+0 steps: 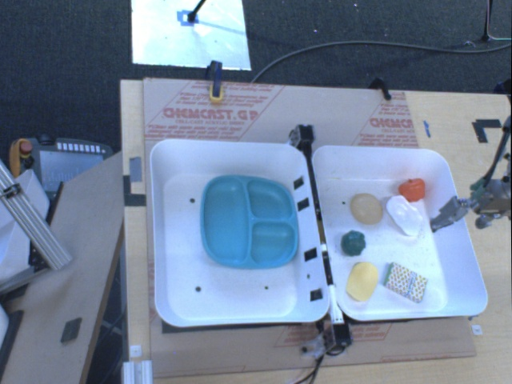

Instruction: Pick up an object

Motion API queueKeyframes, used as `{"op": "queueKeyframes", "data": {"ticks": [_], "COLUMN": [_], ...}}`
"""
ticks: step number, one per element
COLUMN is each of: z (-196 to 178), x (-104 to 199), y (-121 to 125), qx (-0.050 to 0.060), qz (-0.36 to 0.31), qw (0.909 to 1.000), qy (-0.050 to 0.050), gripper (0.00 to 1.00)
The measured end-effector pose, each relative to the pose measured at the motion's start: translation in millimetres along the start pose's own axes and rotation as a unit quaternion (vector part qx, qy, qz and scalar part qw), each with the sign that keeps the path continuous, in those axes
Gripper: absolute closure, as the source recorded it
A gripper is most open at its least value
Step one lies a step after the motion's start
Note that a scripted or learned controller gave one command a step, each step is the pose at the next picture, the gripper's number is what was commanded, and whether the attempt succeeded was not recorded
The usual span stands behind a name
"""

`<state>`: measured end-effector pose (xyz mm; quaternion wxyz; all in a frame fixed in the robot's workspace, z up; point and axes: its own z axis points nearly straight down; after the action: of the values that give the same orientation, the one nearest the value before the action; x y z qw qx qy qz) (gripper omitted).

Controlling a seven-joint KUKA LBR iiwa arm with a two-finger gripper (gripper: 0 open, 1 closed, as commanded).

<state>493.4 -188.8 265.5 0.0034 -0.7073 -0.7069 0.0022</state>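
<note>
Pincer (445, 213) at right bin's (472, 274) right edge; can't tell if open or holding anything. White lump (403, 214) just left of it, nearest pick. Approx: come down centred, avoid orange thing (412, 189) beyond it.

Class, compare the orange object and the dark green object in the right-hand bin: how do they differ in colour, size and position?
The orange object is bright orange-red, while the dark green object is deep teal-green. The orange object lies near the bin's far right corner, beside the white object; the dark green object sits nearer the divider between the bins, between the beige round object and the yellow object. Size is similar. Both are small, roundish and rest in the right bin.
</note>
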Motion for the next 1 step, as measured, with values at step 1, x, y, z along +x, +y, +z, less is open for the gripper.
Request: {"op": "queueKeyframes", "data": {"ticks": [1], "z": [-4.8], "x": [0.6], "y": [2.1], "qx": [-0.005], "qz": [-0.002], "qw": [1.0000], "qy": [-0.001], "gripper": [0.00]}}
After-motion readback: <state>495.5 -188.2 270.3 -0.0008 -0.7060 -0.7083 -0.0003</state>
